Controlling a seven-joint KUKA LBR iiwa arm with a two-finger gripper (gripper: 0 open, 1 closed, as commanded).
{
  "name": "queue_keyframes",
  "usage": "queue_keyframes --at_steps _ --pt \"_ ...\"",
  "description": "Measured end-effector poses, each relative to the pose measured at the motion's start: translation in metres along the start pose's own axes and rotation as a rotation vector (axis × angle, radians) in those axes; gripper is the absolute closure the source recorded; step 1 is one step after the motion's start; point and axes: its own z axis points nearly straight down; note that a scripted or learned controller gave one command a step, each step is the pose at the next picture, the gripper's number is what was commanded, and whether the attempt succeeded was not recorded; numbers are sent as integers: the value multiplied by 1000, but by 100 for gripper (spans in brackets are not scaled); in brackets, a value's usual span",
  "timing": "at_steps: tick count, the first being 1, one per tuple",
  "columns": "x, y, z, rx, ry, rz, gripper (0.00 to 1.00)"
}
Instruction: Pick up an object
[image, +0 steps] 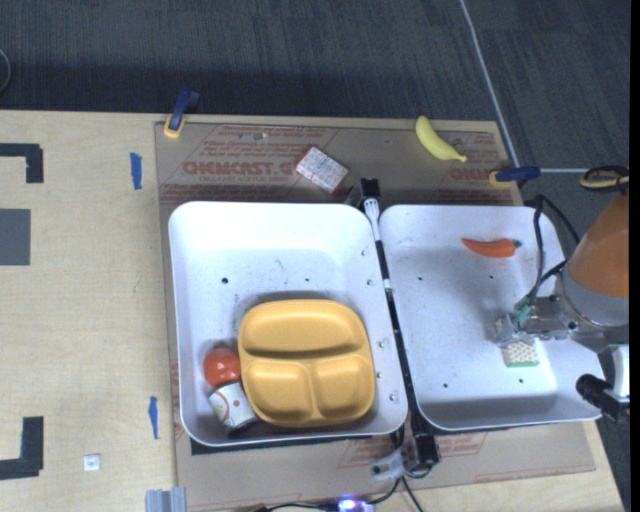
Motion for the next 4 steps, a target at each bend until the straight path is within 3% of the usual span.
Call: queue_keyframes --at_steps 1,2,3,4 --pt "54 18 -90 4 2 -3 100" --pt "54 18 -90 5 3 -3 0" --pt "73 13 14 2 2 -2 0" --pt "86 -25 14 3 3 -2 0"
